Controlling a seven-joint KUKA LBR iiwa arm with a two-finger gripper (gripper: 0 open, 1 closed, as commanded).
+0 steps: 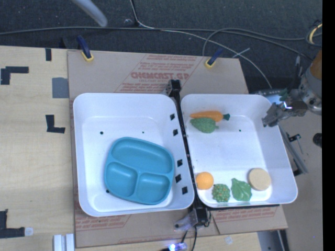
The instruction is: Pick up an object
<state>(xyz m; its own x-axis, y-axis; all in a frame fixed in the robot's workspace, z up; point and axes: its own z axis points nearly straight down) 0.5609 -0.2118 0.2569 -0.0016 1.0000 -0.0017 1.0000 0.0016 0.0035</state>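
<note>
Two shallow white bins sit side by side on a brown cardboard sheet [157, 72] that lies on the wooden surface [31, 140]. My fingers [273, 116] hang at the upper right rim of the right white bin [235, 150], at the end of my grey arm that comes in from the right side. They are dark and small in this view, and I cannot tell if they are spread or pressed together; I see nothing between them. Inside the right bin, near its far wall, an orange carrot with a green top [209, 115] lies across, and a green leafy vegetable toy [204, 125] touches it just below. Along the near wall there is a row of four things: a small round orange fruit [204, 180] at the left, then a green bumpy broccoli piece [221, 193], then a flat green leaf piece [241, 189], and a round beige biscuit-like disc [259, 179] at the right. The broccoli and the leaf are just beside each other. All these things are well apart from my fingers. The left white bin [89, 109] holds a blue plastic tray with three compartments [139, 170], lying flat in the near part. Two blue and yellow clamps [84, 50] hold the far edge of the cardboard.
</note>
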